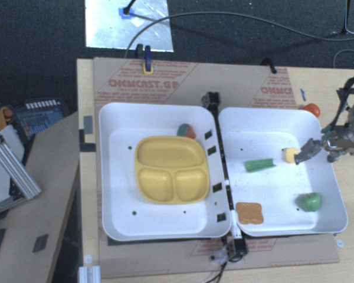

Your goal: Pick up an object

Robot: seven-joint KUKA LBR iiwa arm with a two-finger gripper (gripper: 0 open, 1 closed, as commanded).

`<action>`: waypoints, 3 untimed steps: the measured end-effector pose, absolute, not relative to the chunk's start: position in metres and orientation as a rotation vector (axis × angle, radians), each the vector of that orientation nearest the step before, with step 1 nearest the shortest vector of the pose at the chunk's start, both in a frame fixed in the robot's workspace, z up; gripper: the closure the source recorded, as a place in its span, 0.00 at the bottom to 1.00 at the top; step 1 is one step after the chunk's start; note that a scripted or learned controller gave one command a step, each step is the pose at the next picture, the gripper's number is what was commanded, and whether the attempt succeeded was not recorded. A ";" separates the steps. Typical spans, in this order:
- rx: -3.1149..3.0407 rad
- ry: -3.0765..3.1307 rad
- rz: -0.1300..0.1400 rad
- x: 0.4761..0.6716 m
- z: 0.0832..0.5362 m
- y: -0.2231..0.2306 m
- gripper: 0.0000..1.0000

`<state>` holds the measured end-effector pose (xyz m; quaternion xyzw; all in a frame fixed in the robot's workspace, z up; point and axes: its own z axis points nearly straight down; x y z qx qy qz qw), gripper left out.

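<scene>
Camera view puts your hand (304,151) low over the right bin (324,128), reaching in across its right wall, with its tip just beside a small yellow piece (290,155) at the bin's middle right. Whether the hand is apart or together you cannot tell from this slant, and nothing shows gripped in it.

Your likeliest target is that yellow piece. It is small and rounded, so if the hand closes off-centre it may squirt out sideways or roll toward the green stick (259,165) lying just to its left. A push instead of a pinch would do the same.

Watch the wall too: the wrist hangs close above the bin's right rim, and a deeper descent at this angle could catch it.

Other candidates sit well apart: a green lump (310,201) near the front right corner and an orange flat piece (249,212) at the front left. The left bin (115,175) holds a yellow divided tray (171,168) with a small red-green thing (186,130) behind it.
</scene>
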<state>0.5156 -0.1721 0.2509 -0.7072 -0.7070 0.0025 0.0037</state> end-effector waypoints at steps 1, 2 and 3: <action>-2.219 -2.226 -0.001 0.518 0.256 -0.172 0.00; -2.219 -2.220 0.003 0.519 0.196 -0.178 0.00; -2.218 -2.219 0.002 0.508 0.145 -0.175 0.00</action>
